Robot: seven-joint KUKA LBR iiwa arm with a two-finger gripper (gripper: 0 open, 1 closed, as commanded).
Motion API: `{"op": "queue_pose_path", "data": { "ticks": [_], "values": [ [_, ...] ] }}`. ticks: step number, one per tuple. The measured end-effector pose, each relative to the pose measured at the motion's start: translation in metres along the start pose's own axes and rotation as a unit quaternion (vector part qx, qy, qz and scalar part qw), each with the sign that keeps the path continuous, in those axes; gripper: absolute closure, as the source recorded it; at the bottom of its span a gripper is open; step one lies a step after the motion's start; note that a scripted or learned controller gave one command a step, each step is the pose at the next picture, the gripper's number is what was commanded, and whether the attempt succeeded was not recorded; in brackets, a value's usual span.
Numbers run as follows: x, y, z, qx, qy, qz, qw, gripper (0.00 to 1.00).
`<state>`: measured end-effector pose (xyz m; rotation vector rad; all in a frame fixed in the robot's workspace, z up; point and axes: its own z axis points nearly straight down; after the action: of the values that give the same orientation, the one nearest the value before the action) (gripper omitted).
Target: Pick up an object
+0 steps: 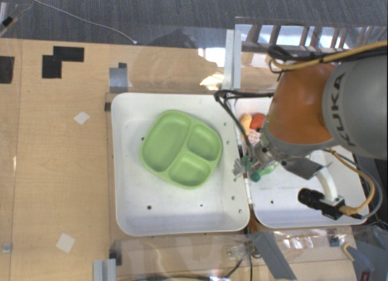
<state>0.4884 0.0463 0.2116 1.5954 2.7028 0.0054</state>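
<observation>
A green divided plate (181, 148) lies in the left bin (136, 213), a little above its middle. The arm (309, 107) hangs over the right bin (285, 216) and hides most of it. My gripper (253, 165) sits low at the right bin's left wall, close to the divider between the bins. A small teal-green piece (256, 176) shows at its tip; whether it is an object or part of the gripper I cannot tell. An orange and red object (254, 120) peeks out at the right bin's far left, just beside the arm.
Black cables (233, 107) run from the arm across the top of the divider. A black connector (320, 203) with a yellow cable lies over the right bin's near side. Metal brackets (232, 61) stand behind the bins. The wooden bench (54, 170) stretches to the left.
</observation>
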Motion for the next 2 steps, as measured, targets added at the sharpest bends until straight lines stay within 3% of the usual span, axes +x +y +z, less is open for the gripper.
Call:
{"op": "queue_pose_path", "data": {
  "ticks": [1,2],
  "values": [
    [0.051,0.026,0.028,0.002,0.001,0.189,0.9821,1.00],
    [0.064,0.033,0.034,0.002,0.000,0.430,0.9026,1.00]
  ]
}}
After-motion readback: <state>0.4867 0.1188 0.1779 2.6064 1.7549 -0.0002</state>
